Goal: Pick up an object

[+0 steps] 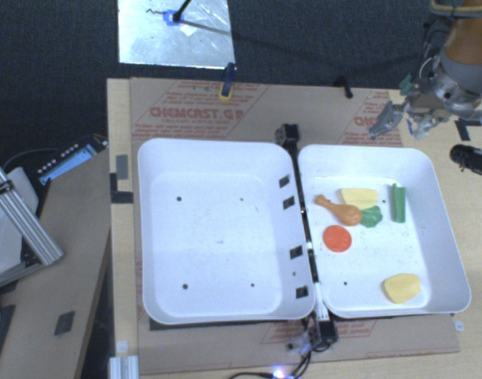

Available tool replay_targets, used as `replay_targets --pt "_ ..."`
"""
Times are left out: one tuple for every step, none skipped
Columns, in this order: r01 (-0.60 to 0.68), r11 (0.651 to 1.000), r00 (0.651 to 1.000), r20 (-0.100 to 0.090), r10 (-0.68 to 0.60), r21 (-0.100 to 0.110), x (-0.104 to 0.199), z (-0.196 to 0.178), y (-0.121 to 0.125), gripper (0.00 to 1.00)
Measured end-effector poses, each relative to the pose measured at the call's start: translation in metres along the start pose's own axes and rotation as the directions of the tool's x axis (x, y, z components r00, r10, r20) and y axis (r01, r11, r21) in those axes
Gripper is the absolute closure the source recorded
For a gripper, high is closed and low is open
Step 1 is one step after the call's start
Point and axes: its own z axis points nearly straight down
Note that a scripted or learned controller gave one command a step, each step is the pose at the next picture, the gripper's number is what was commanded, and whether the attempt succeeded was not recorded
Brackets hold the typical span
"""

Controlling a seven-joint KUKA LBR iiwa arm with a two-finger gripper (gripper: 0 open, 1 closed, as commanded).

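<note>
- My gripper hangs at the far right of the scene, above the cardboard sheet and just beyond the far rim of the right bin.
- My fingers are spread apart, one reaching toward the left and the other pointing down, and nothing sits between them.
- My grey wrist with its orange band rises behind the gripper toward the far right corner.
- The right bin holds all the objects I could pick, and every one of them lies nearer than my gripper and apart from it.
- A green stick lies in the far right part of that bin, running from far to near.
- A pale yellow block lies just left of the green stick.
- A small green leafy piece sits at the near edge of the yellow block, touching it or nearly so.
- An orange drumstick lies left of the leafy piece, its thin end pointing far and left.
- A red-orange round disc rests just near of the drumstick.
- A yellow lump sits well apart from the rest, in the near right corner of the bin.
- The left bin lies beside the right one, joined along the middle by a row of dark clips.
- A shiny metal plate rests on the dark floor beyond the bench, far and left.
</note>
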Motion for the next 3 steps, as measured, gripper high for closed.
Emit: replay_targets --pt "-0.006 1.000 1.000 -0.002 0.007 0.016 -0.070 0.181 -0.011 0.00" --pt "0.008 1.000 1.000 -0.004 -0.008 0.001 0.022 0.192 -0.003 0.00" --pt "-0.005 1.000 1.000 -0.001 0.005 0.008 0.004 0.192 -0.087 0.00"
